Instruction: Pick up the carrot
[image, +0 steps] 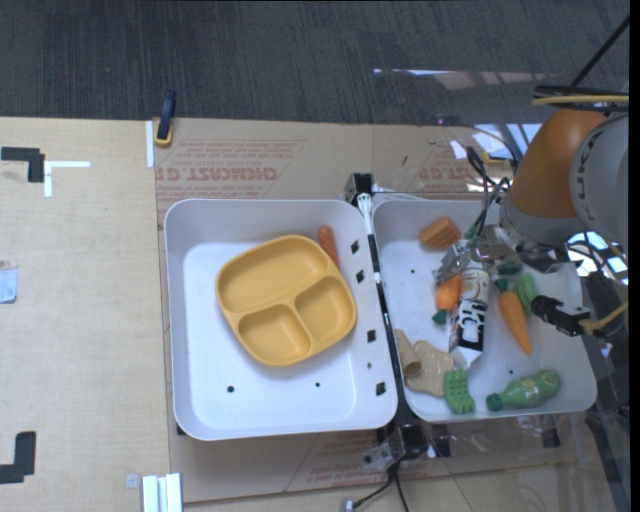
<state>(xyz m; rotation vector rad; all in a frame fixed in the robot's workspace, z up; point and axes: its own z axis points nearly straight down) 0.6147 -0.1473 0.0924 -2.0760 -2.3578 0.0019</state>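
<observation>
The carrot (514, 318) is orange with a green leafy top (526, 291). It lies slanted in the right part of the right bin (408, 262). My gripper (458, 264) hangs over the middle of that bin, left of the carrot and apart from it. It sits just above a small orange piece (447, 293) and the top of a white and black bottle (469, 318). The grey arm with its orange band (560, 165) reaches in from the upper right.
The right bin also holds an orange chunk (438, 234), a green bottle (524, 390), a green studded block (458, 391) and a beige piece (426, 366). The left bin (190, 330) holds a yellow divided plate (286, 299) and a reddish sausage (327, 241).
</observation>
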